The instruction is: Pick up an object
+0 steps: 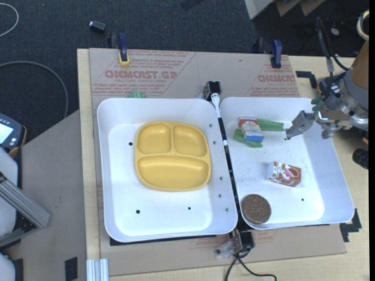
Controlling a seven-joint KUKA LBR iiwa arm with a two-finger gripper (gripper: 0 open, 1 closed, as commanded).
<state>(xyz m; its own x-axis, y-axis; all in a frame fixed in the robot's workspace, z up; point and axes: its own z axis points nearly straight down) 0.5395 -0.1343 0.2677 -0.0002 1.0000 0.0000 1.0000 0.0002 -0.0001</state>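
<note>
My gripper [310,129] hangs over the far right part of the right bin [328,209], its two fingers spread open with nothing between them. To its left lies a small white, red and blue carton [252,129] resting on a green strip [270,124]. A crumpled red and white packet [284,173] lies nearer the front, below the gripper. A brown round disc [256,208] sits at the bin's front left corner.
The left bin [117,209] holds a yellow divided plate [173,155]. A black rod [221,134] runs along the seam between the bins. Clamps [123,47] hold the board's far edge.
</note>
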